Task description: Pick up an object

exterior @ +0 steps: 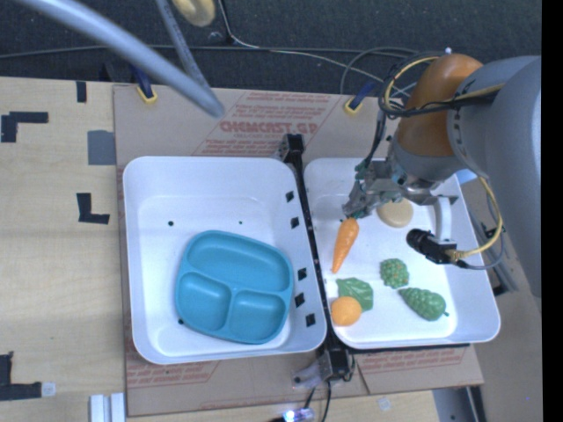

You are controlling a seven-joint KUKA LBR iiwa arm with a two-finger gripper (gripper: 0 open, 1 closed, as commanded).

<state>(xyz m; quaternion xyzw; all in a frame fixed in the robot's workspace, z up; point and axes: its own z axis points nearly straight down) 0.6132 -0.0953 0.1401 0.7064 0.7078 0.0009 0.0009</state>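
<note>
Carrot [344,243] lies just below the hand [359,207], whose grip I cannot tell.

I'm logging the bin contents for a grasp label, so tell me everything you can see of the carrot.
The carrot is a small orange toy, smooth and plastic-looking, tapering to a point. It lies flat on the floor of the right bin, near its left wall, thick end up toward the gripper, tip pointing down-left. The gripper hangs right above its thick end; contact cannot be judged. It lies apart from the other items in the bin.
</note>
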